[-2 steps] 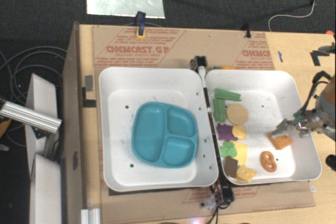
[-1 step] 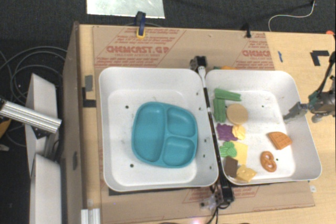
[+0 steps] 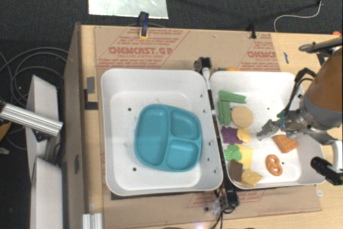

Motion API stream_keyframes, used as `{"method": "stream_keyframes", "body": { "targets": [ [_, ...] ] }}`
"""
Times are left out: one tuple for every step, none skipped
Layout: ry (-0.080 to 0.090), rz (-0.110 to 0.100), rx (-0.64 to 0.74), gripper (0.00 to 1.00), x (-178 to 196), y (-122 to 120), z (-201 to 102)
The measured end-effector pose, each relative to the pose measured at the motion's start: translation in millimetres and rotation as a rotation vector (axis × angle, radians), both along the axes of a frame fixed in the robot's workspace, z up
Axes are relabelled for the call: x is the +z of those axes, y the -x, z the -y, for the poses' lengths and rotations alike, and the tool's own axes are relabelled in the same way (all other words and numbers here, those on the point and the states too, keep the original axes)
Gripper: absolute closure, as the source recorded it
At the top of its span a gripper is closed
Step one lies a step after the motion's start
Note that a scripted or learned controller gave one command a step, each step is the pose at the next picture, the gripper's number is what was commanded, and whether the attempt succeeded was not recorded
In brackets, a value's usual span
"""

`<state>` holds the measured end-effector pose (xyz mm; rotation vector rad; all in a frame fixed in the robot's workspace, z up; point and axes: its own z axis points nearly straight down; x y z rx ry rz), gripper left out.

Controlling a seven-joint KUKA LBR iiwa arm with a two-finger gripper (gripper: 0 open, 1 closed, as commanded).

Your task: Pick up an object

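The left bin [image 3: 115, 94] holds a teal plate [image 3: 168, 138] with three compartments. Along the left wall of the right bin [image 3: 257, 80] lie green pieces [image 3: 229, 100], a tan disc [image 3: 242, 116], purple [image 3: 231, 134] and yellow pieces [image 3: 245, 155], with a pretzel [image 3: 274, 164] near the front edge. The gripper [image 3: 266, 129] hangs mid-bin just left of an orange waffle [image 3: 285, 142], the nearest object; I cannot tell its state.

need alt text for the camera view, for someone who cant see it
A grey robot arm's gripper hangs in the right white bin among toy foods, near a waffle and pretzel. The left bin holds a blue divided plate.
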<state>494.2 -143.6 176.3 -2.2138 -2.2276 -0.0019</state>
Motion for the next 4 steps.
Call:
{"method": "stream_keyframes", "body": {
  "targets": [
    [0.004, 0.004, -0.008, 0.00, -87, 7, 59],
    [0.005, 0.009, 0.001, 0.00, -22, -62, 44],
    [0.003, 0.006, 0.001, 0.00, -85, -109, 4],
    [0.002, 0.000, 0.000, 0.00, -63, -83, -39]
  ]
}}
